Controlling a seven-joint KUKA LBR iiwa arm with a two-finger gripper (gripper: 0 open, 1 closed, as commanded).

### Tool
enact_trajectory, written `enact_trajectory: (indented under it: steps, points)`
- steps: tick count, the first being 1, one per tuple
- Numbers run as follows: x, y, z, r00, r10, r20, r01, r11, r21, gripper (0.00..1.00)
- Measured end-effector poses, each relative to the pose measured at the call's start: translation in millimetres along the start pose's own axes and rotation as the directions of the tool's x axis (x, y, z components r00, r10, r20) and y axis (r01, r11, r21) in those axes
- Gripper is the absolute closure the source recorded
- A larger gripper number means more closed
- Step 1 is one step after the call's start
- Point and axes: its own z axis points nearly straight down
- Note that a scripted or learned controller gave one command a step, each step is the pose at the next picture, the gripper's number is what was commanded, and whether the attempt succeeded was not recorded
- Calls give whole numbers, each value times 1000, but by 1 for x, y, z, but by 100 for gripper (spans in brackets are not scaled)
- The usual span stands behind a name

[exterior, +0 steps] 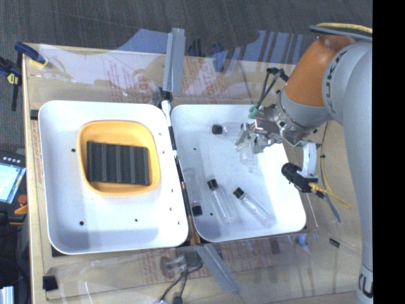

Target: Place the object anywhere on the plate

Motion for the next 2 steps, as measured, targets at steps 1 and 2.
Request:
enact_trajectory:
  steps: [1, 2]
  points:
    - [27, -6, 16, 977, -212, 1, 212, 977, -1, 100]
    - [61, 9, 1, 924, -382, 3, 382, 924, -1, 100]
